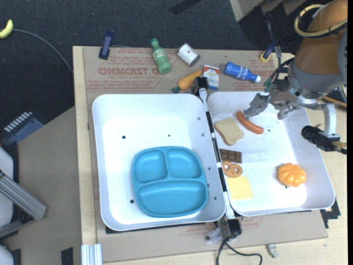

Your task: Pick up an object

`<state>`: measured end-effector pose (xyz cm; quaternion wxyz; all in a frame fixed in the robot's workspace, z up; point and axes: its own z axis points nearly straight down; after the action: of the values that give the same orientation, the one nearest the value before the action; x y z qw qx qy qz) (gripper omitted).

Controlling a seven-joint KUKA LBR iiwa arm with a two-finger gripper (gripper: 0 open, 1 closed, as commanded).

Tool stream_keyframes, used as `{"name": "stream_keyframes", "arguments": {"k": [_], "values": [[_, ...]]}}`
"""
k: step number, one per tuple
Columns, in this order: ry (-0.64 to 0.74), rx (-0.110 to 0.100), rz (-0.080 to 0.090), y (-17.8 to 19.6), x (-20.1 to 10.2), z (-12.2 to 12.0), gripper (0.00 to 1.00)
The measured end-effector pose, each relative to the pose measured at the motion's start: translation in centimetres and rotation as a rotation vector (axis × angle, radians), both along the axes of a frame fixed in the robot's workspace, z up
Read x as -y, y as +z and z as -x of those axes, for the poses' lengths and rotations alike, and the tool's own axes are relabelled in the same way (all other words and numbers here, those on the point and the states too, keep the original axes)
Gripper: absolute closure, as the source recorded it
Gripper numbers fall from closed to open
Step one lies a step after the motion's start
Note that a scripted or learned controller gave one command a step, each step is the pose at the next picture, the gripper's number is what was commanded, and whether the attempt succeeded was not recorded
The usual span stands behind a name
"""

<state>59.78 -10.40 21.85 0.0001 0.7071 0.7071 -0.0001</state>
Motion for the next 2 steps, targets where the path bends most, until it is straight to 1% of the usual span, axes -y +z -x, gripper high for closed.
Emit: {"name": "stream_keyframes", "arguments": {"k": [1, 2], "values": [[-0.001, 0.003, 0.002, -13.2, 3.4, -0.5, 0.00], [0.002, 0.005, -0.001, -13.2, 0.6, -7.0, 0.00]]}}
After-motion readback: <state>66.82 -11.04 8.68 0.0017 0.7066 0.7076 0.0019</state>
